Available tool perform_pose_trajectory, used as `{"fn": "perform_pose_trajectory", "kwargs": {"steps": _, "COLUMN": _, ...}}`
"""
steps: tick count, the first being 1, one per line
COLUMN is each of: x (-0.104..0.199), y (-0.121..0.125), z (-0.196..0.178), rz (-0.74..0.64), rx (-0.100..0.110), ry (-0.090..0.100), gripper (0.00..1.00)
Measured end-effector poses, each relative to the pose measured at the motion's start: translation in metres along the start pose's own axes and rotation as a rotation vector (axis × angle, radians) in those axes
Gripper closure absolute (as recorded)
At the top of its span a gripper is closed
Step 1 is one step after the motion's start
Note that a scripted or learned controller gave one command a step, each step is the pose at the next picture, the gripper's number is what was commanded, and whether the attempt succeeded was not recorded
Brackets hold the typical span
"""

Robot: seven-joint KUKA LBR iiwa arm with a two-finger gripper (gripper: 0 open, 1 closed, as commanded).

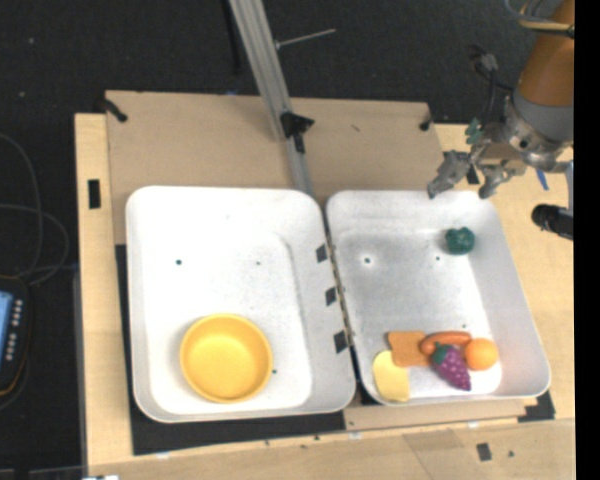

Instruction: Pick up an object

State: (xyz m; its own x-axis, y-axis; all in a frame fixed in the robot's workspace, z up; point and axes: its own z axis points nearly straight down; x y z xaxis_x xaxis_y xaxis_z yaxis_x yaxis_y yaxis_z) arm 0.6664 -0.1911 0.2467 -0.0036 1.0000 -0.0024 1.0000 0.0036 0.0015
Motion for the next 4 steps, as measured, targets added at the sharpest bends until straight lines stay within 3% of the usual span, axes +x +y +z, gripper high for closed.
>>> {"fn": "perform_pose_trajectory", "kwargs": {"steps": 1, "x": 0.0, "y": 0.0, "z": 0.0, "rz": -0.001, "rx": 0.001, "ry": -0.001, "gripper": 0.0}}
{"fn": "perform_pose_trajectory", "kwargs": {"steps": 4, "x": 0.001, "y": -0.001, "z": 0.148, "rz": 0.0, "rx": 0.003, "ry": 0.0, "gripper": 0.0}}
